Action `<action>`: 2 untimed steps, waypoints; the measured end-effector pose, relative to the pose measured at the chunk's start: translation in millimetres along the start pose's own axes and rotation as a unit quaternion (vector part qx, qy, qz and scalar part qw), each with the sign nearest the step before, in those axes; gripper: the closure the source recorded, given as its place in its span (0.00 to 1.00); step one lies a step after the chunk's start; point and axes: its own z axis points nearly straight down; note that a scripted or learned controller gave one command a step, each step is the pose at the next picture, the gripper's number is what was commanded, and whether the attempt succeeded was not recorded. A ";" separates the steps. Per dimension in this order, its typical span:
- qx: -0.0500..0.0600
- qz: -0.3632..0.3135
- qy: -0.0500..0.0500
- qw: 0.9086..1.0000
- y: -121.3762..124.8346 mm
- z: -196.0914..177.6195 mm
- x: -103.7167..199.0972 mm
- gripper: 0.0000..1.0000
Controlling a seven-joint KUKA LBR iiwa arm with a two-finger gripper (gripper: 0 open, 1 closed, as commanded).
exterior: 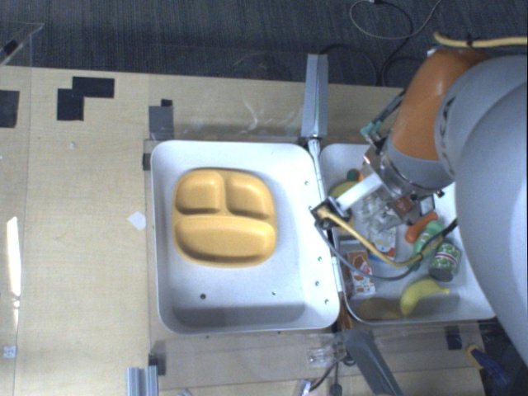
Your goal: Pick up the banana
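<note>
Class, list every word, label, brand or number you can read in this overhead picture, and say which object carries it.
No text is readable.
Small printed packet with red markings in the right white bin: print too blurred to read.
Green can-like item with a label: label too small to read.

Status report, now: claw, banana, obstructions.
Claw low over right white bin, grip unclear. Curved yellow banana lying free at bin's near edge. Green can and small packet crowd it.
</note>
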 end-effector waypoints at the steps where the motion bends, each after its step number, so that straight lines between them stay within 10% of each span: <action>1: 0.000 -0.005 0.000 1.000 -0.2 -9.9 1.3 1.00; 2: -0.001 -0.010 0.001 1.000 -0.6 -19.8 2.7 1.00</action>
